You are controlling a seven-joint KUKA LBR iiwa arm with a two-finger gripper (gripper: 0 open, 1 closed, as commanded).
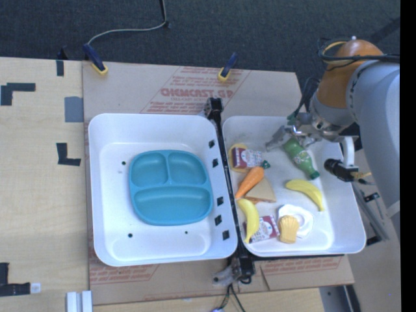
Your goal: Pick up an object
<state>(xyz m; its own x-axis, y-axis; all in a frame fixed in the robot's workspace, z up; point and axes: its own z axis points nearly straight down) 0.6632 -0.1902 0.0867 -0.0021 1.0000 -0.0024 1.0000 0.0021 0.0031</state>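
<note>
You'll find the gripper (288,135) low over the far part of the right bin (344,239), just beside the green bottle (301,156); whether its jaws are open or closed can't be told. Nearer lie two bananas (305,192), a carrot (250,181) and a ketchup packet (242,157). The left bin (107,239) holds a blue plate (171,187).

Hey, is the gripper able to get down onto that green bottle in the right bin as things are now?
Probably yes. The gripper hangs at the upper end of the green bottle, which lies flat with nothing on top of it. The banana beside it lies apart, so the way down looks free.
</note>
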